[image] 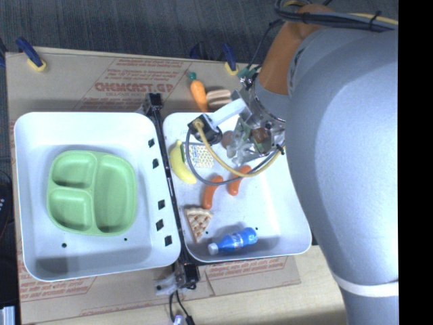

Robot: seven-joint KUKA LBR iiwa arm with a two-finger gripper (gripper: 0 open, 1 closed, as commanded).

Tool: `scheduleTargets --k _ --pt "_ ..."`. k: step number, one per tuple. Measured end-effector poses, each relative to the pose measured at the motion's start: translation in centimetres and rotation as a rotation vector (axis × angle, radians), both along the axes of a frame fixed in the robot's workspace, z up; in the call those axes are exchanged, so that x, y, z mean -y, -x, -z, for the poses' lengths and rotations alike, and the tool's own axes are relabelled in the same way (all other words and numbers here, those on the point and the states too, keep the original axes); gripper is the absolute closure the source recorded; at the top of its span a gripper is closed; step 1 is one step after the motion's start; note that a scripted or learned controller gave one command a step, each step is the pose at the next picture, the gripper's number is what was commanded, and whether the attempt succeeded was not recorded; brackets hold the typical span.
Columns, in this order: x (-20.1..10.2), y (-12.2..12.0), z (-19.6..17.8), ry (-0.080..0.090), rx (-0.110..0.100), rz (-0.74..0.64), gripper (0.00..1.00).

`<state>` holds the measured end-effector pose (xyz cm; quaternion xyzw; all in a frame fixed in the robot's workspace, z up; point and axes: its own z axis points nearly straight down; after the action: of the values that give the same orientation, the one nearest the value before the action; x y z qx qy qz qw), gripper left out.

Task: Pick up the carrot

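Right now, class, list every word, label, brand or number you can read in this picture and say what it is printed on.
"CHEMCAST GP": large red letters on the brown sheet under the bins, behind the left bin.
Smaller red lines above and below that, and along the sheet's front edge: too blurred to read.
Label on the blue bottle in the right bin: too small to read.
Printed white packet beside the banana: unreadable.
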<state>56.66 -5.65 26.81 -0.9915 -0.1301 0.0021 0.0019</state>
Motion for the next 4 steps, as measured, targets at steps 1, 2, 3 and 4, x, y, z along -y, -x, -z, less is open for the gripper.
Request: scheduleTargets --k 1,2,3,4 --pt "-9.5 9.1 -4.9 0.002 0.001 0.034 1.00" --pt "-2.4 9.1 -5.4 0.001 0.000 0.055 1.00" --pt "-8.1 9.1 -2.8 0.003 0.000 0.051 1.00" --pt "-11.7 9.0 -15.2 0.003 0.004 0.054 1.00"
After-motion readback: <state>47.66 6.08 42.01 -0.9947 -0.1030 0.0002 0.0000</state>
